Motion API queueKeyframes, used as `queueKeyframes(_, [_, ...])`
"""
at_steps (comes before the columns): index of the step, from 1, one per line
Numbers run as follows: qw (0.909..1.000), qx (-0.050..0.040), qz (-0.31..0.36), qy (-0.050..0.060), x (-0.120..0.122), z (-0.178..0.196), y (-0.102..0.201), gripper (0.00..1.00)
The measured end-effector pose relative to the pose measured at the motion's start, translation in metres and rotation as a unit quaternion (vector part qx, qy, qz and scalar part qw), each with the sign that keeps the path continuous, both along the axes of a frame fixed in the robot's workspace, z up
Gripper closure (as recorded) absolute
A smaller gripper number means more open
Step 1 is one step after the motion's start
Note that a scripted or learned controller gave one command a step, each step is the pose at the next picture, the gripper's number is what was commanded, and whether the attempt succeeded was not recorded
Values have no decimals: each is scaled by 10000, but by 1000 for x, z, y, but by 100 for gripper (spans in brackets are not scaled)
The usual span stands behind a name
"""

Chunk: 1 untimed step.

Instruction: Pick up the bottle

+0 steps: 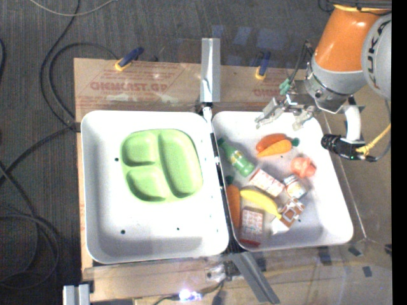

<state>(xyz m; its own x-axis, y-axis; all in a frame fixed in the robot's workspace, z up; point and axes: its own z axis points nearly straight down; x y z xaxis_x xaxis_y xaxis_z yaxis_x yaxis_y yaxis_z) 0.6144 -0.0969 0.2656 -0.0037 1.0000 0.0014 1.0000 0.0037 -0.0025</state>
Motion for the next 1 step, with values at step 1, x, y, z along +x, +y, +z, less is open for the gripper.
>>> queueKeyframes(1, [9945,-20,1050,-7,54,14,28,0])
